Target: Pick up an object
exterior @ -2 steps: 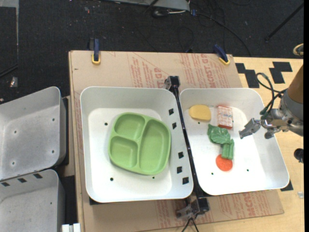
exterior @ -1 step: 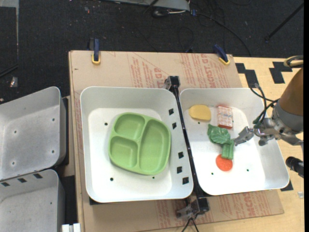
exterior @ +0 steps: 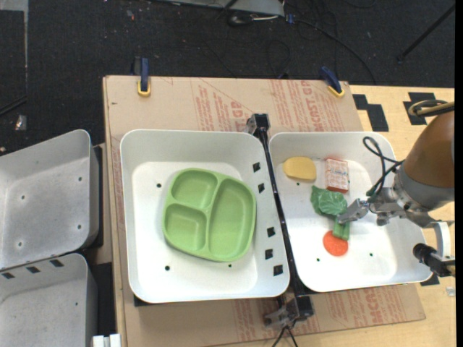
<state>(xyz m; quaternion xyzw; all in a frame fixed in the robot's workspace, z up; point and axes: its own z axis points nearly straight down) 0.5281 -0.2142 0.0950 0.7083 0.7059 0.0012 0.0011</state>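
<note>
The right bin (exterior: 376,266) holds a yellow lump (exterior: 299,168), a red and white packet (exterior: 336,174), a green leafy toy (exterior: 328,200) and an orange-red disc (exterior: 335,245). My gripper (exterior: 354,212) reaches in from the right, low over the bin. Its tip lies at the right edge of the green leafy toy, just above the disc. A small green piece (exterior: 341,230) shows right under the tip; whether it is gripped is unclear. The grey wrist (exterior: 418,191) and orange band (exterior: 440,147) stand over the bin's right rim.
The left bin (exterior: 145,266) holds a green divided plate (exterior: 210,214). A black divider with clips (exterior: 273,208) runs between the two bins. Grey metal trays (exterior: 43,194) lie off the bench at the left. Cables hang near the wrist.
</note>
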